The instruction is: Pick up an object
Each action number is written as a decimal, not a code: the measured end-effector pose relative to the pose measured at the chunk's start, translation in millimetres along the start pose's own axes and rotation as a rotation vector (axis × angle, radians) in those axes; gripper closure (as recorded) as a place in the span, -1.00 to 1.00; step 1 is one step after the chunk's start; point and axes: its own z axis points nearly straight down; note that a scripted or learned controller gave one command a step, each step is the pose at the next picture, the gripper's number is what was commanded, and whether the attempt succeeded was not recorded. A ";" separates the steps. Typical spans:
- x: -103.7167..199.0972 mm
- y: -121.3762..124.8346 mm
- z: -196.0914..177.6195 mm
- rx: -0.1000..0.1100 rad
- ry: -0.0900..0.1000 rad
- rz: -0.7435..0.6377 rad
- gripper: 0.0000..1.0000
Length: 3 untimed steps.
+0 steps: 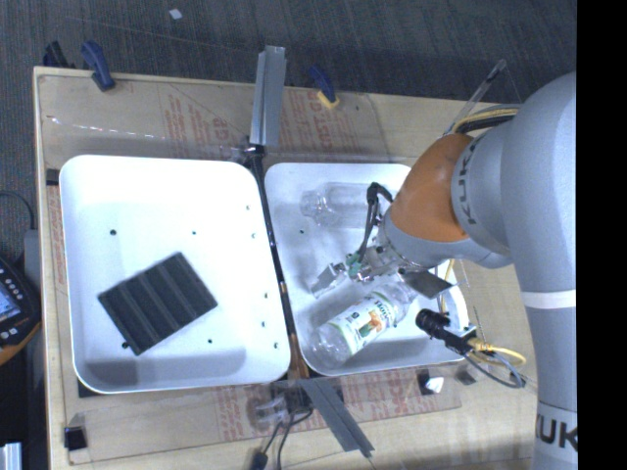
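My gripper is low inside the right bin, near its middle, with the grey arm and its orange band reaching in from the right. A clear plastic bottle with an orange and green label lies on its side just below the gripper, close to it; contact cannot be judged. A second clear bottle lies at the back of the same bin, above the gripper and apart from it. Nothing is seen held.
The left bin holds a flat black ribbed slab, tilted, near its front. A ridge separates the two bins. A black cable fitting hangs by the right bin's front right corner. Blue clamps sit at the bench's back edge.
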 end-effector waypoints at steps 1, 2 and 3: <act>-32.3 -46.8 -62.4 -0.001 -0.001 0.096 -1.00; -45.4 4.5 -68.4 0.000 0.000 0.060 -1.00; -19.5 -37.2 -55.6 0.001 0.002 -0.095 -1.00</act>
